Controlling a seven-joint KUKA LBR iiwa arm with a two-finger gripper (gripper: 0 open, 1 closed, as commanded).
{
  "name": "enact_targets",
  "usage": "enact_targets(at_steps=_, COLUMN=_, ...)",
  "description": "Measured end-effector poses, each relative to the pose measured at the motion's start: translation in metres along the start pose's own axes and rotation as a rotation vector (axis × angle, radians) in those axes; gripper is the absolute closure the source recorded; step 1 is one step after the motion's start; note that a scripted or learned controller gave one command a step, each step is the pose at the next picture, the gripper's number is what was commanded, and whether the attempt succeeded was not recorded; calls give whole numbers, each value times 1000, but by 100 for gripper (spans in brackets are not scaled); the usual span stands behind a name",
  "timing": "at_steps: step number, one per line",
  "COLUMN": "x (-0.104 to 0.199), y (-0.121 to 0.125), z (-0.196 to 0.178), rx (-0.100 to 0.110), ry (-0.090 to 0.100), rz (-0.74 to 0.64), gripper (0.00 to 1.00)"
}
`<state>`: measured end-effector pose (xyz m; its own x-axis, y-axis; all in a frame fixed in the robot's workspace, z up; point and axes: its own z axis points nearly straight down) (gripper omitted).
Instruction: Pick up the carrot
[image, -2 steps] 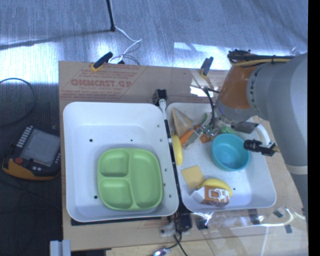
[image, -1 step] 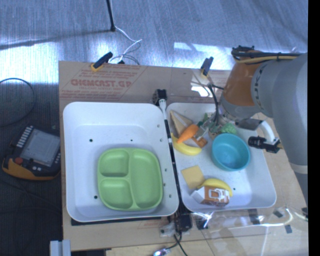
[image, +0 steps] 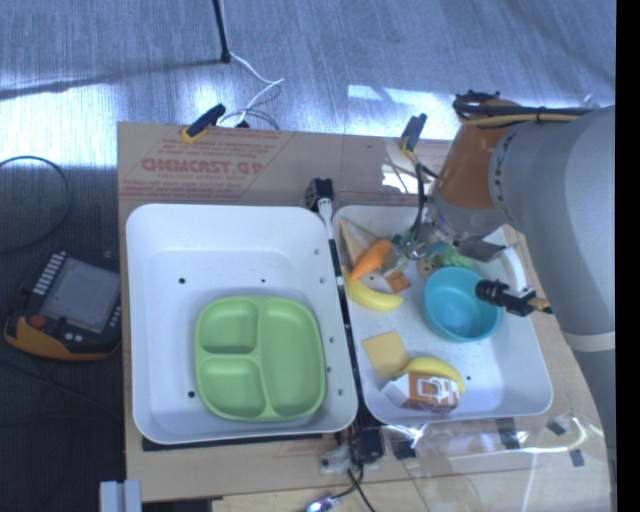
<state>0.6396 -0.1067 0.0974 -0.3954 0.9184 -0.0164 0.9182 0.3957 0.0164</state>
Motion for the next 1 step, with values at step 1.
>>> enact_targets(at_steps=1, x=115, y=77, z=-91, rx=9, ry=13, rz=185, gripper=100)
